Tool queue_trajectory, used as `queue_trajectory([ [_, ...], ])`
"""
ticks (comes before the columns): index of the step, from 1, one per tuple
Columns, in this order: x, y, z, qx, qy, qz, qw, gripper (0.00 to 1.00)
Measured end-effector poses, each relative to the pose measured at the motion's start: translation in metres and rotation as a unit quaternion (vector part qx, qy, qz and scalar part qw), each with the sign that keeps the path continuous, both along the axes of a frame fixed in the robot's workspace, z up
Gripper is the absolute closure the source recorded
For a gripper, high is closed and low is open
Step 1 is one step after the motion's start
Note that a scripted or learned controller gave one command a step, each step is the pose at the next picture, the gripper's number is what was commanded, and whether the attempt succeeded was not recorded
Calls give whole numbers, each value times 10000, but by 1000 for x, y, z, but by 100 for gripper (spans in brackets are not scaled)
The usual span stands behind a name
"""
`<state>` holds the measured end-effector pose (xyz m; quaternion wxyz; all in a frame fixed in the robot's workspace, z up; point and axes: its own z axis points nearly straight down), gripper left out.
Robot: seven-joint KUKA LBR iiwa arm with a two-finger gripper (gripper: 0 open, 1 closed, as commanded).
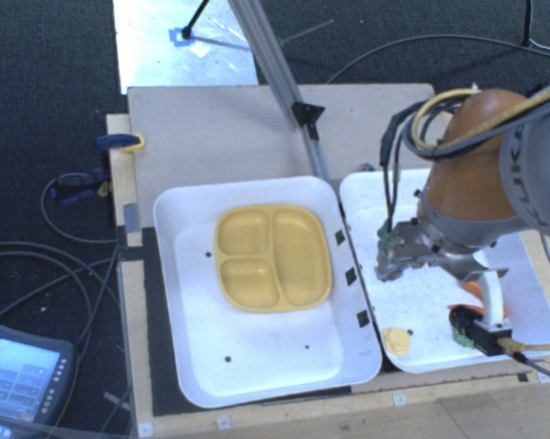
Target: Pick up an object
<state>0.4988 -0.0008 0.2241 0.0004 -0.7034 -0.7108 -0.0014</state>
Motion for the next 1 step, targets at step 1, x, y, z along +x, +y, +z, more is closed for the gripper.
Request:
queue_trajectory([
  [1,9,64,1,3,-3,13,10000,100],
])
